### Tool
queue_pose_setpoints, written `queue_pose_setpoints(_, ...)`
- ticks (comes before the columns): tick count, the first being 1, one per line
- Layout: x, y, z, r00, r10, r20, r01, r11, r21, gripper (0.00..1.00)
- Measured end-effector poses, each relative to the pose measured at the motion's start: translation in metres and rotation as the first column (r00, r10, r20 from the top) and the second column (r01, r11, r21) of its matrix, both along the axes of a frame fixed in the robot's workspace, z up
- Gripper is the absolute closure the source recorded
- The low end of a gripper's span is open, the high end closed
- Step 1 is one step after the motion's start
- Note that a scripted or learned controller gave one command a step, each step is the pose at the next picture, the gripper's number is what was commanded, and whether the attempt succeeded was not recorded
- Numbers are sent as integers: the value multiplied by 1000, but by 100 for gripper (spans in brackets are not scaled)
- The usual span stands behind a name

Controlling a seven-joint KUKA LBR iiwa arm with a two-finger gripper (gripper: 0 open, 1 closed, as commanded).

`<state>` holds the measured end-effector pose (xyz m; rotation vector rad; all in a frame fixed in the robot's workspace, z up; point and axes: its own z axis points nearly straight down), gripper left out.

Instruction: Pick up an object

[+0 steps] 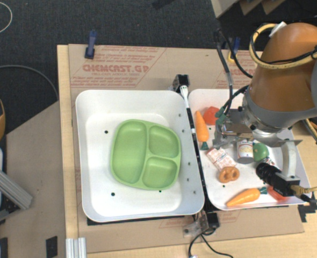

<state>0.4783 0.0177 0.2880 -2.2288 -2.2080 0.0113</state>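
Two shallow white bins sit side by side on a worktop [121, 69] covered with brown board printed in red lettering. The left bin [88, 160] holds a green divided plate [145, 155] with three compartments, lying flat near its middle. The arm [285, 74], grey with an orange band, reaches in from the right over the right bin [215, 195], and its gripper [225, 130] hangs low above that bin's upper middle. Around it lie an orange carrot [201, 127] along the bin's left wall, a small white packet [218, 156], a brown pretzel [229, 174], a metal can [245, 150] beside a green item [260, 151], and a second carrot [244, 196] near the front edge.
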Motion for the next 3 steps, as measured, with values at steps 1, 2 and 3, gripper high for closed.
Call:
queue_pose_setpoints(1,0,72,-11,1000,16,4,-16,1000,4,100)
queue_pose_setpoints(2,2,86,157,1000,13,28,-13,1000,8,100)
queue_pose_setpoints(3,53,64,19,1000,5,-3,-5,1000,-2,100)
